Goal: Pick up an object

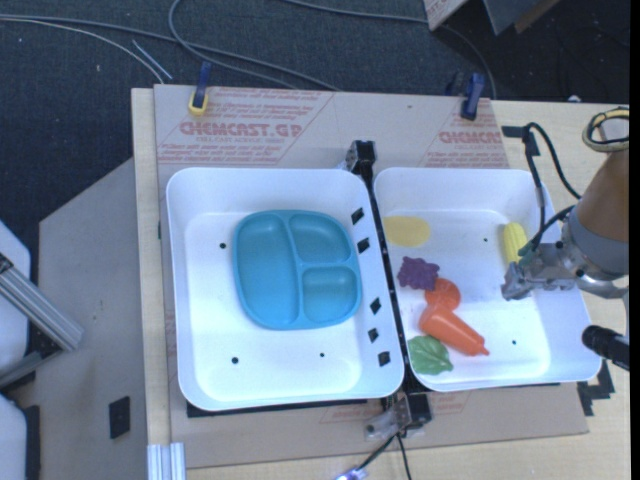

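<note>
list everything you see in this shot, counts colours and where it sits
white bins: 2, white, side by side on the bench
divided plate: 1, blue, middle of the left bin
yellow flat piece: 1, yellow, right bin, far left corner
toy grapes: 1, purple, right bin, left side
toy carrot: 1, orange, right bin, centre front
orange round piece: 1, orange, touching the carrot's far end
green leafy toy: 1, green, right bin, front left corner
toy corn: 1, yellow, right bin, far right
clamps: 2, blue and yellow, far edge of the board
cables: several, grey, on the dark floor beyond
gripper: 1, grey, over the right bin's right side
</note>
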Available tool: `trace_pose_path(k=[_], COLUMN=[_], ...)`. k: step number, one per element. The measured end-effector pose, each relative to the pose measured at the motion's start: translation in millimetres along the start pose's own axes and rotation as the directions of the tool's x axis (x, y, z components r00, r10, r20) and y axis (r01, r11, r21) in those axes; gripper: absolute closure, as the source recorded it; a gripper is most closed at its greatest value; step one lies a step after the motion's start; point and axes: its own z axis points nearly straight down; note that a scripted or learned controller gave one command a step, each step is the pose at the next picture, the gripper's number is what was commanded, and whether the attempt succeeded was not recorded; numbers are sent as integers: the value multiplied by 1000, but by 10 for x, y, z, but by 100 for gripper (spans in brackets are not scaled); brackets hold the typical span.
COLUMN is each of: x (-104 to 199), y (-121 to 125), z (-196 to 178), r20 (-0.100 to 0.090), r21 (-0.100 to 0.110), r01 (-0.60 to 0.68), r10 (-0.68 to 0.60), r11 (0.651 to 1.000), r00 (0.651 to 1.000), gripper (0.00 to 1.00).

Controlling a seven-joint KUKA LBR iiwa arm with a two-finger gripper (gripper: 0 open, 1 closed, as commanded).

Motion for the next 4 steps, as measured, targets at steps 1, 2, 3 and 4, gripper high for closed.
trace_pose_path(k=[1,2,3,4], x=[57,56,597,1049], y=[83,97,277,411], z=[-600,-928,-1007,-1051], r20=[0,-1,-4,-3], r21=[-2,1,3,4], r01=[3,2,8,7], r10=[-3,-2,-8,-7], r11=[1000,1000,1000,1000], r00=[1000,1000,1000,1000], gripper=[100,100,100,100])
